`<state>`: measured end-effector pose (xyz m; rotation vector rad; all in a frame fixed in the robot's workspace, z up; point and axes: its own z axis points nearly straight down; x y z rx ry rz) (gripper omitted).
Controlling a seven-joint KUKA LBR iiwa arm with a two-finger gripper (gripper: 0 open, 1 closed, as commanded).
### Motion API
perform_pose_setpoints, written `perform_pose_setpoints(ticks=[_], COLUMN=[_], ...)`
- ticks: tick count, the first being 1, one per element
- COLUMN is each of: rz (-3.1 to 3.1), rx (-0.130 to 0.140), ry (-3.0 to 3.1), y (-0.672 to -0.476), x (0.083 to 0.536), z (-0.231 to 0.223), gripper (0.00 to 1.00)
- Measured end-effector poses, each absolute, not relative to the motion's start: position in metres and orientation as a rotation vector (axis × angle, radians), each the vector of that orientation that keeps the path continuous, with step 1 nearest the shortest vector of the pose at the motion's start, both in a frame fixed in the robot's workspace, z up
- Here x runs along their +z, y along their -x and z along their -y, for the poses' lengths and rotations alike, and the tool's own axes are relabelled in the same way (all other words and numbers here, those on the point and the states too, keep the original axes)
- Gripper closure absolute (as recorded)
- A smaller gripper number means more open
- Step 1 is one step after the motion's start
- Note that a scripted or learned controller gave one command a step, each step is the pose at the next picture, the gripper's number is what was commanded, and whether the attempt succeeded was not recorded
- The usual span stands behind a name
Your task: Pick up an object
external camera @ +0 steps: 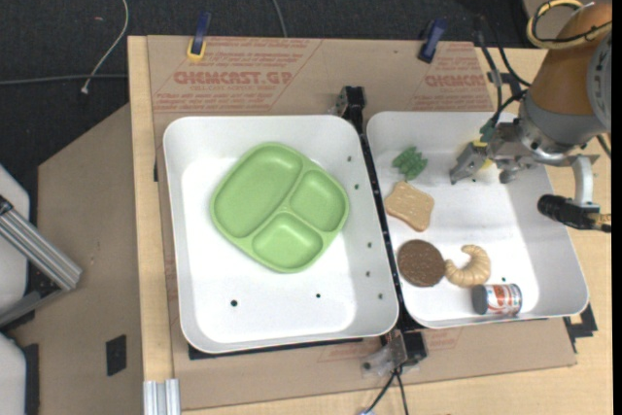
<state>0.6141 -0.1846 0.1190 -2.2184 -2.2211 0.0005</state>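
The gripper (pixel 486 164) hangs over the far part of the right bin (pixel 554 253), its two fingers spread apart with nothing between them. The nearest thing to it is the green broccoli piece (pixel 410 162), which lies to its left at about the same depth in the bin, near the wall shared with the left bin (pixel 194 238). The slice of toast (pixel 409 206) sits just in front of the broccoli. The brown cookie (pixel 421 262), the croissant (pixel 469 266) and the small can (pixel 500 298) lie further toward the front edge, the can on its side. I judge a short move leftward would bring the fingers over the broccoli.
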Motion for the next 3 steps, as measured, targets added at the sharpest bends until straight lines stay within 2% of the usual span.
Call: perform_pose_setpoints(ticks=[1,2,3], rz=[2.219,2.223,2.226], rx=[0.003,-0.002,-0.004], ry=[2.216,2.219,2.223], y=[-0.614,-0.615,-0.616], x=[0.083,0.097,0.143], z=[0.184,0.184,0.176], gripper=[0.0,1.0,1.0])
